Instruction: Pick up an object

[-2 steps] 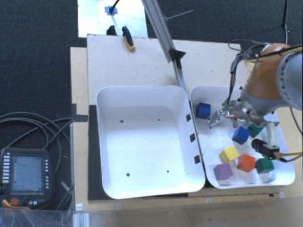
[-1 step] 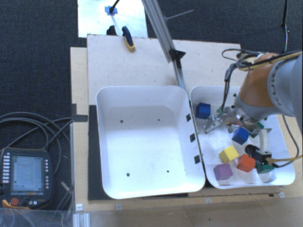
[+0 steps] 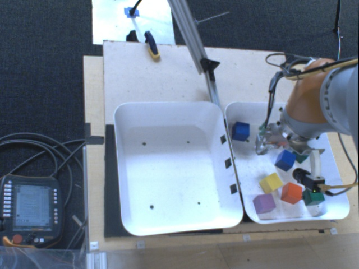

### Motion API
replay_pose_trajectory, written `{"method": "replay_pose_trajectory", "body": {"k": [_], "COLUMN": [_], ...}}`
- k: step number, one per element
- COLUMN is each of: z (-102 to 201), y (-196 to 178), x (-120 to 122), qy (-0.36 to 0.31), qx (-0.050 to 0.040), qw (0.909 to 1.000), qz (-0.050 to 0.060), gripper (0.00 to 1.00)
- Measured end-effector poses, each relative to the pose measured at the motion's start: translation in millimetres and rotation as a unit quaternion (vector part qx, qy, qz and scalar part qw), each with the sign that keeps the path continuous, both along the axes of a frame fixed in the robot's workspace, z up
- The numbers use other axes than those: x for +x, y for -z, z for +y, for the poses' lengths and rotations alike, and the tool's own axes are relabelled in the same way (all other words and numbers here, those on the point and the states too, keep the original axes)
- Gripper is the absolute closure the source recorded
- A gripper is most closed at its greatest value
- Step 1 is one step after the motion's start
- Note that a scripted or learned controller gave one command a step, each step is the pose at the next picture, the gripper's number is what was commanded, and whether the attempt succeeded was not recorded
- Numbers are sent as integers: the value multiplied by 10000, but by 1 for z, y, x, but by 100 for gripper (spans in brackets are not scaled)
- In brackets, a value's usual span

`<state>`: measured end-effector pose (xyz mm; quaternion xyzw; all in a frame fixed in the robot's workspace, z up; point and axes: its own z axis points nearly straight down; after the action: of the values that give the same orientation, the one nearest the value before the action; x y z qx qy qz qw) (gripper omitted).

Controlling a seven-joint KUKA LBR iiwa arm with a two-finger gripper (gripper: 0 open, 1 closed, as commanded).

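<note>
The right bin point(image 3: 332, 150) holds several small cubes. A blue cube point(image 3: 241, 131) lies at its far left. Toward the front are a second blue cube point(image 3: 285, 160), a yellow cube point(image 3: 271, 182), an orange cube point(image 3: 291, 193), a purple cube point(image 3: 264, 203) and a green cube point(image 3: 313, 196). My gripper point(image 3: 263, 143) hangs low inside this bin, between the two blue cubes and just right of the far one. The grey arm with its orange band point(image 3: 307, 100) comes in from the right above it. I see no cube in the gripper.
The left bin point(image 3: 168, 114) sits beside the right one, across a shared rim with black clips. An aluminium pole point(image 3: 188, 27) slants down to the bins' far junction. A teach pendant point(image 3: 31, 209) with cables lies at the lower left.
</note>
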<state>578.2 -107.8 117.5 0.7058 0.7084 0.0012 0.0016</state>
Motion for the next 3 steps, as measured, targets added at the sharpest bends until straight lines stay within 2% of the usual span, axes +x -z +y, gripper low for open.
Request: {"method": "replay_pose_trajectory", "body": {"k": [1,2,3], "z": [2,-3,-8], "y": [-45,-93,-158], "x": [-4,5,7], "qy": [1,0,-5], "qx": [-1,-5,-8], "qw": [10000,10000,10000], "qz": [-5,-18,-28], "gripper": [100,100,100]}}
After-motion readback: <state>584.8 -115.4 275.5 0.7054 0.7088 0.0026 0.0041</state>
